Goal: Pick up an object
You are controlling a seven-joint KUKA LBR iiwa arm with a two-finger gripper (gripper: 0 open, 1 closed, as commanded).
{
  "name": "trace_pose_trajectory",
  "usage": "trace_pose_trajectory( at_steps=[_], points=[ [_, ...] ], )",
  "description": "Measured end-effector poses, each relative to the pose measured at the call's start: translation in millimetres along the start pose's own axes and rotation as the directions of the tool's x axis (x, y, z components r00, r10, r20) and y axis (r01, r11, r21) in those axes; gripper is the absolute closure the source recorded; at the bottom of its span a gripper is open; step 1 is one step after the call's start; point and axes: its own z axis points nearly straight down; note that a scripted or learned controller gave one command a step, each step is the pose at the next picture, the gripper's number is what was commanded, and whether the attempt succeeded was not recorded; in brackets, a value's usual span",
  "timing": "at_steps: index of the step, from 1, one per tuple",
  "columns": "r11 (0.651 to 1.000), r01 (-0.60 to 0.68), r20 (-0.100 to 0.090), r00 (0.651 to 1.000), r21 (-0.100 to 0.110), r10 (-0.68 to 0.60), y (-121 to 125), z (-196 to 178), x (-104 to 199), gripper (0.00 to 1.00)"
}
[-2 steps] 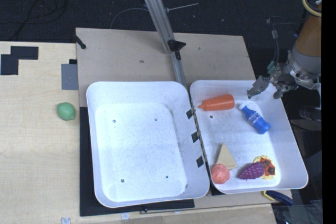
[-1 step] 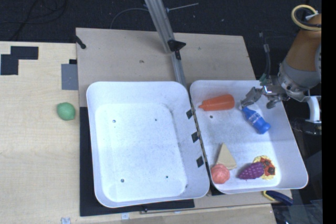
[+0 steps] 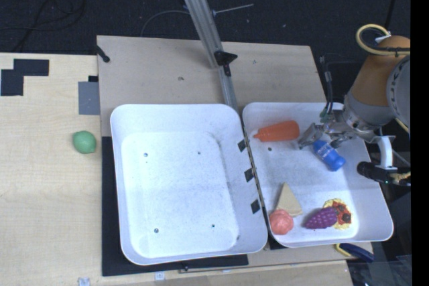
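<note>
No writing reads anywhere. The jaws of the gripper (image 3: pixel 326 141) pinch a blue object (image 3: pixel 330 156) at three o'clock in the right bin (image 3: pixel 375 228).

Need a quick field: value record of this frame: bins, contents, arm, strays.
left bin: white, shallow
right bin: white, holds five items
carrot: orange, far left part of right bin
blue object: under the gripper, right bin
gripper: low over blue object; grasp not confirmed
wedge: tan, near side
pink ball: near left corner, beside wedge
grapes: purple, on yellow piece
green ball: on bench, left of both bins
</note>
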Motion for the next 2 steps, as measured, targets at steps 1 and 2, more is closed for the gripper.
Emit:
trace_pose_trajectory(
  at_steps=[1,2],
  points=[
    [1.0,0.0,0.002,1.0,-0.004,0.0,1,-13,0,1.0],
    [1.0,0.0,0.002,1.0,-0.007,0.0,3,-57,-6,1.0]
  ],
)
